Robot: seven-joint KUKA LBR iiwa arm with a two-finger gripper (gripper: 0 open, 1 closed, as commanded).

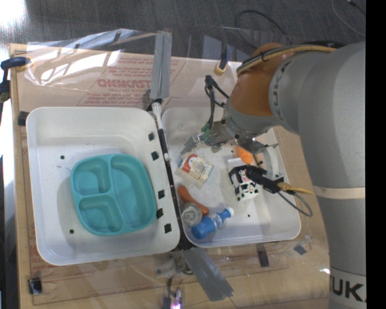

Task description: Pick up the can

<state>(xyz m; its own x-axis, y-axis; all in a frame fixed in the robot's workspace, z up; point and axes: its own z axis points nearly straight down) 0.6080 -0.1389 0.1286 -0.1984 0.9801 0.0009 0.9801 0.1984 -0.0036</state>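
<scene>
A wooden bench (26, 192) is seen from above at a slant. Two shallow white bins sit on it side by side, touching along their inner walls.

The left bin (45, 134) holds a teal plate (112, 194) with three compartments, lying flat in the middle and a little toward the bin's near edge.

The right bin (283, 221) holds several small things. The can (192, 215), grey with its round end facing up, lies in the near left corner of this bin, close against the wall shared with the other bin. A blue bottle (213, 223) lies on its side, touching the can on the right along the bin's near edge. An orange piece (195, 201), long and thin, lies just beyond the can. A white packet (197, 168) with red and orange print lies flat near the bin's middle, toward its left wall.

A thick grey arm (321, 127) with an orange band reaches in from the right edge of the bench. Its tool (212, 136) hangs low over the far half of the right bin, just beyond the packet and well apart from the can. Whether the tool is apart or together cannot be told from here. Nothing is seen in its grip.

A clear sheet (116, 82) with red lettering covers the bench's far edge behind the left bin.
</scene>
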